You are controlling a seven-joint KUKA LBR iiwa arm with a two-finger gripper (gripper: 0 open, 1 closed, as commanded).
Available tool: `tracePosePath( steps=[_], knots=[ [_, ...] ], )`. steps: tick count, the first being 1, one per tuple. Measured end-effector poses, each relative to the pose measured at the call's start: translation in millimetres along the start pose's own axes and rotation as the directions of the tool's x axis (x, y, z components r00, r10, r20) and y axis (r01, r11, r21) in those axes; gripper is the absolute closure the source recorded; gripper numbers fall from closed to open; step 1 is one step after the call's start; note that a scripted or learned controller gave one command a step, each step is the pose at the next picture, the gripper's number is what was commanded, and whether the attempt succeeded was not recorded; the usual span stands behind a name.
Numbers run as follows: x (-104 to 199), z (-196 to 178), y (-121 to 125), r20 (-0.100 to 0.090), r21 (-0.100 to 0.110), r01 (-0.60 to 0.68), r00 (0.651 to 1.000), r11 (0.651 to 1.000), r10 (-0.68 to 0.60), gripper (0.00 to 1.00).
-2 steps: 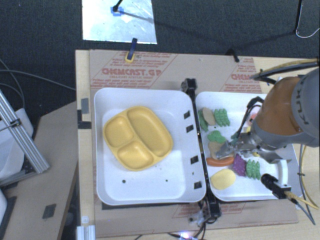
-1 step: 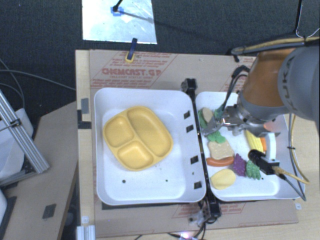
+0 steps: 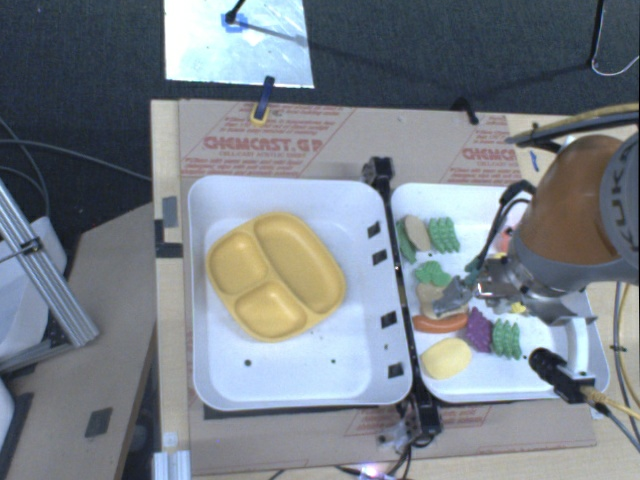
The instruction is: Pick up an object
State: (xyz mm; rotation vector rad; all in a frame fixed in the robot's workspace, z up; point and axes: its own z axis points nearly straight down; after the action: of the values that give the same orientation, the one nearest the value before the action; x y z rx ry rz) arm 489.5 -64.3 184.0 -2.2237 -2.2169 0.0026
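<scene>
The right white bin (image 3: 500, 386) holds several toy foods. Among them are a yellow potato-like piece (image 3: 446, 358), an orange-red sausage (image 3: 440, 321), purple grapes (image 3: 479, 330), a green ridged piece (image 3: 507, 339), a green broccoli-like piece (image 3: 432, 272), a leafy green piece (image 3: 443, 234) and a tan-and-green piece (image 3: 413, 234). My gripper (image 3: 452, 296) is low in this bin. It sits over a tan piece just above the sausage and below the broccoli-like piece. Nothing shows as lifted.
The left white bin (image 3: 230, 388) holds a yellow three-compartment plate (image 3: 276, 274). A black divider with clips (image 3: 392, 268) runs between the bins. The grey arm with its orange band (image 3: 560, 218) covers the right bin's far right part. Cardboard (image 3: 300, 143) lies under both bins.
</scene>
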Motion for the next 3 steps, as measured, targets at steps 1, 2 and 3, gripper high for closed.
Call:
tracePosePath(
  steps=[1,2,3],
  knots=[
    [4.6,-17.7,-2.3,0.0,-0.006,0.006,1.0,1.0,-0.006,0.0],
    [70.5,0.8,-3.2,-0.003,-0.001,0.014,1.0,1.0,-0.014,0.0],
    [66.3,-11.0,-1.7,-0.001,-0.006,0.009,1.0,1.0,-0.009,1.0]
  ],
)
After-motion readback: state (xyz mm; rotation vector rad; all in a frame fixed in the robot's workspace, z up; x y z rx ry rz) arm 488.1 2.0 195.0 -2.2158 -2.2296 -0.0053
